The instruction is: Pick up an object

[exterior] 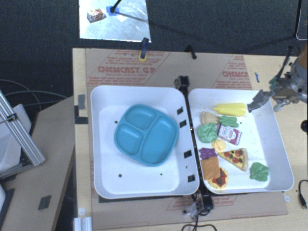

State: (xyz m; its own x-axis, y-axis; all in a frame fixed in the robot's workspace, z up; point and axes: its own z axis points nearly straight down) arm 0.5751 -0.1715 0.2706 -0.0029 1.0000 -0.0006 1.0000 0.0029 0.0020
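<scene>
Gripper (pixel 266 100) is hanging over the right bin's (pixel 279 143) upper right corner, reaching in from the right. Two dark fingers are showing: one pointing down-left toward the bin, the other a short grey stub to its right. They are standing apart with nothing between them, so the jaws are reading as spread and empty.

Closest thing to the jaws: the corn (pixel 229 109), a smooth yellow elongated piece lying flat, its right end just beside the left fingertip (pixel 254 104). Touching or not, cannot tell.

Working outward through the right bin, all glossy toy food:
- beige wedge (pixel 208 117) lying left of the corn
- small green piece (pixel 228 121) sitting under the corn
- crinkled lettuce (pixel 208 132), rounded, green
- magenta packet (pixel 229 134), flat, rectangular, white label
- pizza slice (pixel 234 158), triangular, tan crust, red top
- purple piece (pixel 207 153) near the divider
- orange slab (pixel 210 168) just below it
- round yellow piece (pixel 219 179) with red top, at the near wall
- green leaf (pixel 259 172), lying apart in the lower right

Left bin (pixel 103 129) is holding a blue tray (pixel 146 134), matte plastic, rounded square, three compartments, turned askew.

Both bins are sitting on brown printed cardboard (pixel 125 69). A shiny sheet (pixel 114 13) is lying beyond the bench.
</scene>
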